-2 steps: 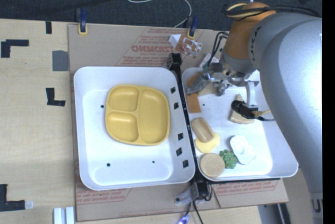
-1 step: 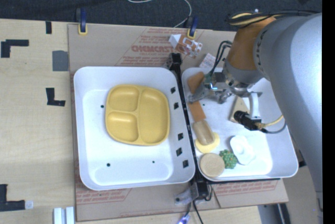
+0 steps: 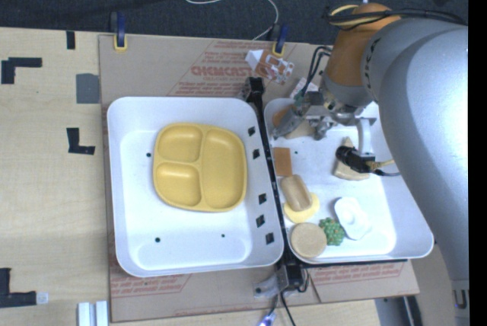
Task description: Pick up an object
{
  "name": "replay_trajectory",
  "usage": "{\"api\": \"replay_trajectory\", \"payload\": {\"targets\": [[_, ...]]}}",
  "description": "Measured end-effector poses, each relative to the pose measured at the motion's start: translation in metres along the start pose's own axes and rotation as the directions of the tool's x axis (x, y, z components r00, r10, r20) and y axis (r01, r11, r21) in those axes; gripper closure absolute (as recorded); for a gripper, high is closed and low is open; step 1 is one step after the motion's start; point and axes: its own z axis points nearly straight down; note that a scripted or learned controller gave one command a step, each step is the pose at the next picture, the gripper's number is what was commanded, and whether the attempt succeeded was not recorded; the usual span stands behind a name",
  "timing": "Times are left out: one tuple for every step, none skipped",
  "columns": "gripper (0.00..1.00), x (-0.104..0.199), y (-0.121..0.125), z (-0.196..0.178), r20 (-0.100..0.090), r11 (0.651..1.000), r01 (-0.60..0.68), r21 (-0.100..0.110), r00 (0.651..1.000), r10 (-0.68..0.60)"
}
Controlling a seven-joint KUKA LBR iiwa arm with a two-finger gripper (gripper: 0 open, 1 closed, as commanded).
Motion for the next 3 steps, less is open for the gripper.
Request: {"api": "replay_trajectory", "payload": {"targets": [[0.0, -0.004, -0.05, -0.001, 0.003, 1.0, -0.002, -0.011, 1.0, 0.002], [0.0, -0.011, 0.001, 0.0, 0.001, 1.0, 0.0, -0.003, 1.0, 0.0], [1.0, -0.01, -0.003, -0.009, -0.002, 1.0, -0.003, 0.01, 1.0, 0.003]]}}
